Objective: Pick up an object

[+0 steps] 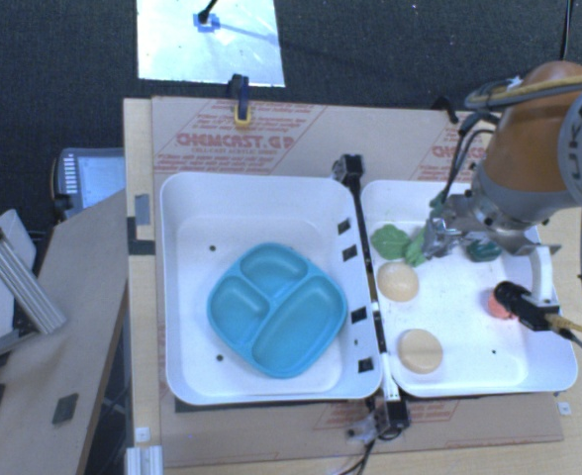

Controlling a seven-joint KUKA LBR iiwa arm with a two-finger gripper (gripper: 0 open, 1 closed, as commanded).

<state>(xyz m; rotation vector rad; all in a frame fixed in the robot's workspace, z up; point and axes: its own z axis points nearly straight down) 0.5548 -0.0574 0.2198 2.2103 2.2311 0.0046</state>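
The right bin (469,374) holds several small items. A green leafy piece (390,237) lies at its back left, with a pale cream round item (399,282) just in front of it. A tan round item (421,349) sits nearer the front. A teal item (485,249) lies partly under the arm, and a red-pink item (497,305) is toward the right. My gripper (435,237) hangs low over the bin's back left, right beside the green piece; whether it touches the piece is unclear. Nothing shows as lifted.
The left bin (187,216) holds a blue divided plate (276,308). A black divider with clips (362,265) runs between the bins. A black part on a white bracket (522,307) sits over the right bin's right side. The arm's body (538,146) covers the back right corner.
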